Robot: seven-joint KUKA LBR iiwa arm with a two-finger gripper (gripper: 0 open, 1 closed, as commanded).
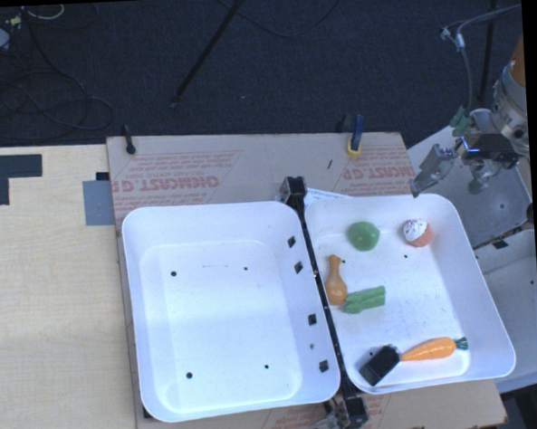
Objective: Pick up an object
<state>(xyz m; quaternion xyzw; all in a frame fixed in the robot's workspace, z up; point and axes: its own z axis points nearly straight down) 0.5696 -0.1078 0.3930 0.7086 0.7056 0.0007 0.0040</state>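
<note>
The right bin (pixel 476 269) holds several small items: a green ball (pixel 363 236), a white and orange ball (pixel 417 233), an orange gourd-shaped piece (pixel 335 283), a green pickle-like piece (pixel 365 299), an orange carrot (pixel 431 350) and a black block (pixel 379 365). My gripper (pixel 447 160) hangs at the end of the arm beyond the right bin's far right corner, outside the bin and apart from every item. The white and orange ball lies closest to it.
The left bin (pixel 143 307) sits beside the right one, with a black divider strip (pixel 313 279) between them. Both rest on a cardboard sheet (pixel 230 171). A yellow and blue clamp (pixel 355 138) stands at the cardboard's far edge.
</note>
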